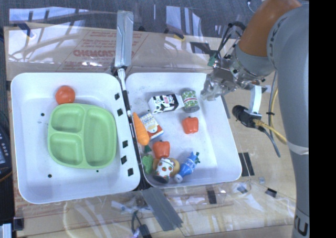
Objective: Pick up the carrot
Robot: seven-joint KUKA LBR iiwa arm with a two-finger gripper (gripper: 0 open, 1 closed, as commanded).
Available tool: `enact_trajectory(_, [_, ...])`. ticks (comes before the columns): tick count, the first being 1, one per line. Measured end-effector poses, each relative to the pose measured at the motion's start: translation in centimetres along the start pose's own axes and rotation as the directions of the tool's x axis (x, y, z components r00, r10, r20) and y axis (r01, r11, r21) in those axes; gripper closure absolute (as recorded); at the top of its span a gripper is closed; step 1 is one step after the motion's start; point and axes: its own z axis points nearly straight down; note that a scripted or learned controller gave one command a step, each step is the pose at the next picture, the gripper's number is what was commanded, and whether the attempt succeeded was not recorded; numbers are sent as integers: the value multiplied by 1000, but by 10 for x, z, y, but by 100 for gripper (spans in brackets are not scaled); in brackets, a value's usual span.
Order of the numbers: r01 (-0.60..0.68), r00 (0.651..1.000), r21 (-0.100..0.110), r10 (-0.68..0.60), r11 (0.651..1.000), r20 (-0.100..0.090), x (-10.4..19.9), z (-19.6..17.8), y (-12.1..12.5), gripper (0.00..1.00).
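The carrot is orange and tapered, lying along the left wall of the right bin, next to a small juice carton. My gripper hangs over the bin's upper right corner, well to the right of the carrot and apart from it. A green can sits just left of the gripper. Nothing shows between the fingers.
The right bin also holds a cow-print milk carton, two red peppers, a blue bottle and a round toy. The left bin holds a green divided plate and a tomato.
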Motion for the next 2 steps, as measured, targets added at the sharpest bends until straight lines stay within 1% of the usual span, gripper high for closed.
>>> enact_trajectory(1, [74, 997, -6, -74, 997, 1, -3, -28, 38, 100])
enact_trajectory(2, [119, 993, -7, -119, 993, 1, 4, -50, 60, 100])
